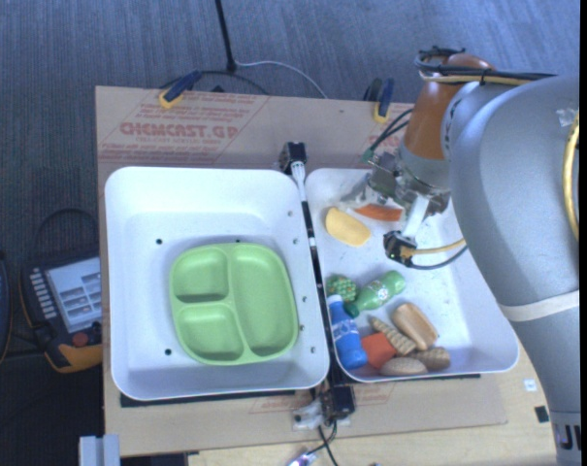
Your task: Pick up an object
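Overhead, we look down on the grey arm (511, 183) reaching in from the right, its gripper (398, 200) low over the far end of the right bin (463, 294). Whether the gripper is spread or closed we cannot tell from this angle. An orange piece (378, 213) shows just beneath it, and we cannot say whether the two touch. Just beside that, toward the wall the bins share, lies a yellow piece (347, 227).

At the near end of the same bin we see the rest of the pile. A blue bottle (344, 333) lies along the shared wall. A knobbly green piece (342, 286) and a smooth green piece (382, 289) sit just beyond it. A red block (378, 349) and several brown bread-like pieces (414, 325) are crowded together, touching one another.

The left bin (147, 221) holds a green divided plate (235, 304), lying flat near its middle. Both bins sit on a cardboard sheet (177, 129) with red lettering, gripped at its far edge by a yellow-and-blue clamp (179, 87).
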`<action>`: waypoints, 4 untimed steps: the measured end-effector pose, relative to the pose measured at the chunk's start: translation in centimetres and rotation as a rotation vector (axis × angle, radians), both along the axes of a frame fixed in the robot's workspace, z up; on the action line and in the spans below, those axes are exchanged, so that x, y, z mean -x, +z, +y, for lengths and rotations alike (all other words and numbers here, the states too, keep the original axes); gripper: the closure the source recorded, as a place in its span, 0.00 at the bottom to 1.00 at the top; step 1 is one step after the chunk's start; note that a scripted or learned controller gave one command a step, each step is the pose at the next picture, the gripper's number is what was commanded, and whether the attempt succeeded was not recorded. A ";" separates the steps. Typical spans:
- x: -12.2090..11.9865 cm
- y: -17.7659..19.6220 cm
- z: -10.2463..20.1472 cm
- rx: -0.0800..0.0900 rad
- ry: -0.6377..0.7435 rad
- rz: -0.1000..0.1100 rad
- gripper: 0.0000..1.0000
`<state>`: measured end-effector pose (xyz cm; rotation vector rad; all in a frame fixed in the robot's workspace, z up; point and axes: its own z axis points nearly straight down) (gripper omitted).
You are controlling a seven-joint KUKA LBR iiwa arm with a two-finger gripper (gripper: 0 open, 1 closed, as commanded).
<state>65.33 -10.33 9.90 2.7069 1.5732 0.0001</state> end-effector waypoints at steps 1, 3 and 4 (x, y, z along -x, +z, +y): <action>1.0 -1.0 -0.6 0.001 0.819 0.006 0.00; -1.5 -0.6 -6.3 -0.007 0.575 0.010 0.00; -1.7 -1.1 -2.2 -0.001 0.634 0.001 0.00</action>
